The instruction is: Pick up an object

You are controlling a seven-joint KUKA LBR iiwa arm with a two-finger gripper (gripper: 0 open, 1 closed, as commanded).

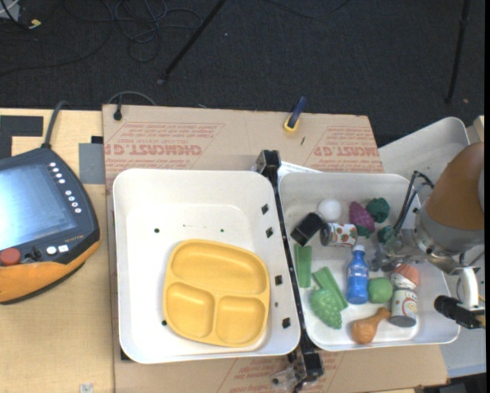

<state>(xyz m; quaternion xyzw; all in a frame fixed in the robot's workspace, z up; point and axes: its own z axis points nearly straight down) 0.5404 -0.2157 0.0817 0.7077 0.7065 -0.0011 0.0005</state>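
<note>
The right bin (425,334) holds several small objects. Among them are a white ball (330,210), purple grapes (360,217), a dark green piece (379,209), a black block (308,228) and a small can (340,235). Further forward lie a blue bottle (357,277), a green round fruit (380,290), bumpy green vegetables (327,301), an orange drumstick (368,326) and a white jar (405,301). My gripper (386,256) reaches down from the right, low over the bin's right side, just above and right of the blue bottle. The wrist hides what lies under it.
The left bin (138,211) holds a yellow divided tray (216,293). A teach pendant (32,219) lies on the bench at far left. Cardboard (229,142) sits behind the bins with a yellow-blue clamp (293,118).
</note>
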